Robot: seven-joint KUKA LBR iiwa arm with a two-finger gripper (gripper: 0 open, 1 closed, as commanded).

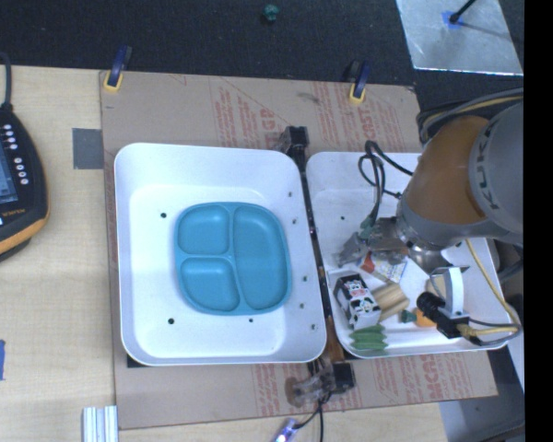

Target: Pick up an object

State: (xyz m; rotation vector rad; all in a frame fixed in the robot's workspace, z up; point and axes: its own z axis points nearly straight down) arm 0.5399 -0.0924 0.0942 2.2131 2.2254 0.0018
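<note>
— Where is your hand?
— From the camera view, my hand (376, 247) is low in the right bin (336, 175), above the small objects (369, 302). How it's set, I cannot tell.
— And the left bin (134, 247)?
— It holds a blue divided plate (230, 256).

Lots of open room in the left bin (138, 247), around the blue plate (232, 256) lying flat in its middle. Tight in the right bin (336, 178): small toys (369, 304) packed close along the near side, the big grey arm (461, 187) hanging over the right part. Some bare floor at the far left corner, by a black cable (376, 168).
</note>
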